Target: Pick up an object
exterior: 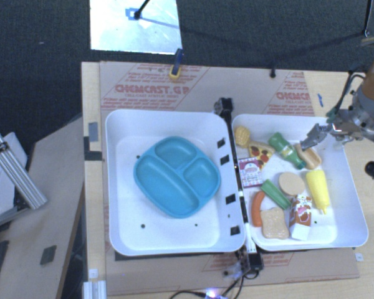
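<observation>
Toy food heaped in right bin; pincer just over its far rim, finger spacing impossible to tell.

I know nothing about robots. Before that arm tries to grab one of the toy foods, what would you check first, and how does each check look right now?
1. Gripper over the right bin: ok, above its upper right part.
2. Something close beneath: ok, the hot dog and green bottle.
3. Fingers free: cannot tell.
4. Targets separated: not ok; the food lies crowded, yellow bottle against neighbours.
5. Blue tray out of the way: ok, in the left bin.
</observation>
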`<state>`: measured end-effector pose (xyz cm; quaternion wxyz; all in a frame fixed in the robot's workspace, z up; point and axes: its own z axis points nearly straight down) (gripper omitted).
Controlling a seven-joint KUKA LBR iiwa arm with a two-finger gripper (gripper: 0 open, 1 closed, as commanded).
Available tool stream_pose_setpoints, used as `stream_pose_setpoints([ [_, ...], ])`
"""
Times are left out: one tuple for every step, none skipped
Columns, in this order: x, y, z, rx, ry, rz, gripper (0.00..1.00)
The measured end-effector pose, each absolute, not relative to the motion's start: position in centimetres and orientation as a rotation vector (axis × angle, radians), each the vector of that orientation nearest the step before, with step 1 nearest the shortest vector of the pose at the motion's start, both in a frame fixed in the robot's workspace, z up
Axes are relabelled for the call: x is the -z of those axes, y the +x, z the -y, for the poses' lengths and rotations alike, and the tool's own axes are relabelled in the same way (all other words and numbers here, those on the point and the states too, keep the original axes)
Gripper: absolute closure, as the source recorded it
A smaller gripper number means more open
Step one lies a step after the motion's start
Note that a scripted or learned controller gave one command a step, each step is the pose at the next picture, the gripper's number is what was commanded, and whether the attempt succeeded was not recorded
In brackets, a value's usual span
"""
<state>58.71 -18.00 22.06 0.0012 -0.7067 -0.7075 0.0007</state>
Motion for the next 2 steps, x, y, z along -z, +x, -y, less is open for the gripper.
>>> stream_pose_setpoints([
  [-16.1,58.4,17.2,-0.002,-2.217,2.221,0.0],
  [-10.4,57.6,17.5,-0.002,-2.219,2.22,0.0],
])
